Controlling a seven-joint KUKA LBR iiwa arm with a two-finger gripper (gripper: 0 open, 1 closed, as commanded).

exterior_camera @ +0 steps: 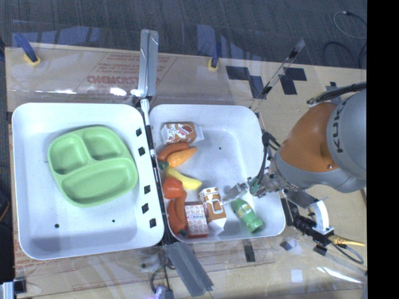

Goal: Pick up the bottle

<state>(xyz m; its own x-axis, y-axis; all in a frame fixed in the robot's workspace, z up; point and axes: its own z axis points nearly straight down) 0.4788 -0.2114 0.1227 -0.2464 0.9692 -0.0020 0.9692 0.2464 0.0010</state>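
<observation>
Item — bottle [247, 215]: green, small, with a pale cap end. You find it in the right bin [240, 120], near the lower right corner, lying on its side on the bin floor. Its long axis runs at a slant, cap end up and to the left, base down and to the right toward the bin's corner.

Item — gripper [244, 190]: at the end of the grey arm with the orange band, reaching in over the right bin's right wall. It sits just above and slightly left of the bottle's cap end, close beside it. Whether it touches the bottle you cannot tell from this view.

Fingers: too small and dark here to read — you cannot tell whether they are open or closed, and nothing is seen between them.

Relation that matters: the bottle lies just below the gripper in the view, toward the near rim, so your coming move looks like a short shift along that line, with the closing direction set across the bottle's slanted axis.

Neighbours: an orange-and-white carton [214, 207] stands just left of the bottle; a yellow banana [184, 179] and a carrot [181, 157] lie further left. The left bin [31, 229] holds a green divided plate [93, 164].
</observation>
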